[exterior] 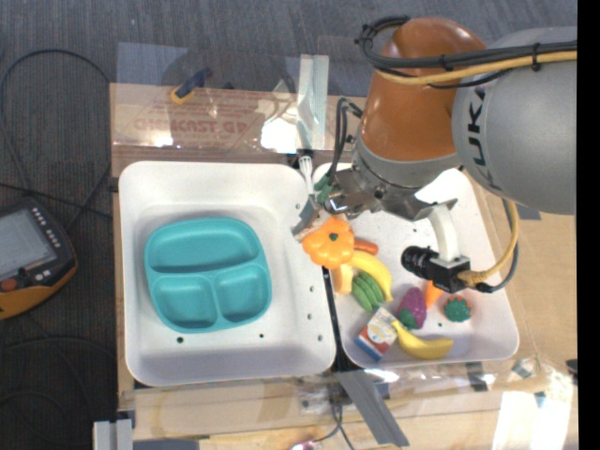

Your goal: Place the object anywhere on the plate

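Observation:
A teal plate [204, 272] with three compartments lies in the left bin [150, 181]. My gripper [321, 216] hangs over the rim between the two bins, under the orange band of the arm. An orange toy pepper [330, 243] sits right at its fingertips, with its top between the fingers, and hangs over the dividing rim. The gripper looks shut on the pepper. The plate is to the left of the pepper, about a hand's width away.
The right bin [497, 331] holds several toy foods: a yellow banana [424, 346], a green vegetable [367, 292], a purple eggplant [411, 307], a small carton [377, 334] and a green piece [457, 310]. A black cable fitting [427, 262] hangs off the arm above them.

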{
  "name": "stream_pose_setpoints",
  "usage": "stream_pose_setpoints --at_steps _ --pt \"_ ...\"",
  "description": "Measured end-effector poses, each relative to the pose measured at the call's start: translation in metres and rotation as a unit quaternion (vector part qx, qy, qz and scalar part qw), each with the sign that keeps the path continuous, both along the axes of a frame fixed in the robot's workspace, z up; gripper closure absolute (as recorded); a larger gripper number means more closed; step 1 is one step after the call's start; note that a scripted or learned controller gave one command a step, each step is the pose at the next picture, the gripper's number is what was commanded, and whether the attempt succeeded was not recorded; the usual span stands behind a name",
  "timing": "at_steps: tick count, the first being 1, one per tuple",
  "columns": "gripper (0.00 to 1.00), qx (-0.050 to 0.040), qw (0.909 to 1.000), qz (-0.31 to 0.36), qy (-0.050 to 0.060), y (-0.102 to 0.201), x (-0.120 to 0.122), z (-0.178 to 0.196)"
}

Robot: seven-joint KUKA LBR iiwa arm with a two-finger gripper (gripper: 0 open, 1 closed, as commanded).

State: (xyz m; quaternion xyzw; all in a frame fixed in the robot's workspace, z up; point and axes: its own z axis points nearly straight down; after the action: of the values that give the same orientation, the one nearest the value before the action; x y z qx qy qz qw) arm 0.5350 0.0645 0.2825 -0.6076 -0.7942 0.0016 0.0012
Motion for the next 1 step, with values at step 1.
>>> stream_pose_setpoints --at_steps 1 --pt "1.00 0.0000 0.9980 0.064 0.001 0.0407 -0.0009 -0.0541"
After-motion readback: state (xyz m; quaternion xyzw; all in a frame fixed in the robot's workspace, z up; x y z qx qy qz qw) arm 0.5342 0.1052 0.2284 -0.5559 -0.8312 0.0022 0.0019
